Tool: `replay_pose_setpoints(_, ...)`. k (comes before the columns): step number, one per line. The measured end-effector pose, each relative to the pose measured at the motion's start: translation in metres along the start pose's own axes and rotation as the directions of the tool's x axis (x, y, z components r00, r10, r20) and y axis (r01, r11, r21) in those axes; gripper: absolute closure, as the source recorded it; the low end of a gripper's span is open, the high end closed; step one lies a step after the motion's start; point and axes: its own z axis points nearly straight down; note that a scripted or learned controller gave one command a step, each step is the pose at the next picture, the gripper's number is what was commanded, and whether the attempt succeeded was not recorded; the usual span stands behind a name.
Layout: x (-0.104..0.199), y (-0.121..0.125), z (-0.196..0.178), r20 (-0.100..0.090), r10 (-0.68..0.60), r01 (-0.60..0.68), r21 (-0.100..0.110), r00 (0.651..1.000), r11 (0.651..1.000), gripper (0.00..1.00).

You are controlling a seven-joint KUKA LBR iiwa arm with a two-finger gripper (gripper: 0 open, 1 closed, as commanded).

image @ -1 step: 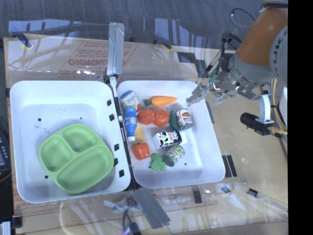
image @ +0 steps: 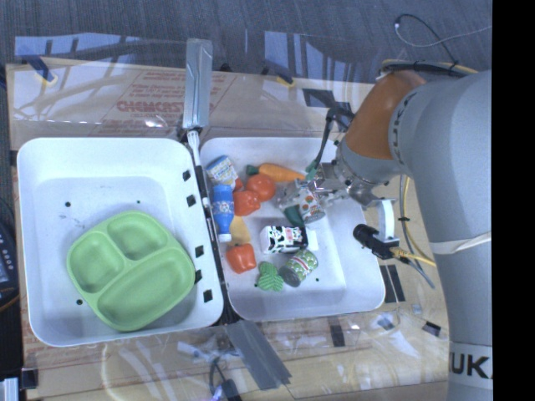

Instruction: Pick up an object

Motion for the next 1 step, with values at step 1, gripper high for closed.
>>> replay_pose_setpoints(1, 0.0003, 0.0020, -0.0104, 0.000, -0.005, 0.005, -0.001, 1.000, 1.000, 1.00)
